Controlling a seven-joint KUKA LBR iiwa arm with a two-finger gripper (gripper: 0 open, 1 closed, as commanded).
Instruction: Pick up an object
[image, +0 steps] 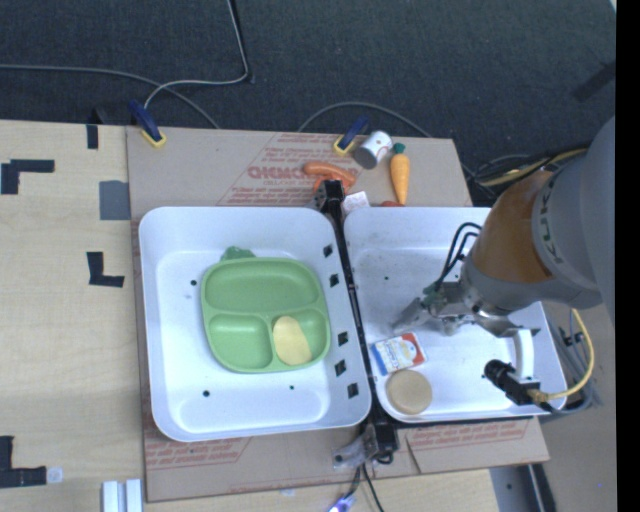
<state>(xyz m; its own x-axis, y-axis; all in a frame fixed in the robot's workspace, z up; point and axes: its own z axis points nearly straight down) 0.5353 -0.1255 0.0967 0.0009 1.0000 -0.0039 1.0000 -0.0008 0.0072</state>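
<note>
**A:** Gripper (420, 312) first: it sits low in the right bin (400, 235), just above the packet (398, 352) as the camera sees it. Whether it is apart or together I cannot tell; the tip is a grey blur under the wrist.

**B:** What is there to pick?

**A:** Taking the packet as the landmark: the round disc (409, 392) lies just below it, touching or nearly so. The gripper is just above and to its right. Across the divider, to the packet's left, a green tray (262, 290) in the left bin (165, 330) holds a yellow piece (292, 340) in its lower right compartment.

**B:** So the packet is nearest?

**A:** I judge so. It lies flat, so a good grasp likely needs a descent centred over it, straddling its narrow side, and clear of the disc. Flat packets slip easily; closing right at the bin floor should help.

**B:** Anything held now?

**A:** Nothing visible.
</note>
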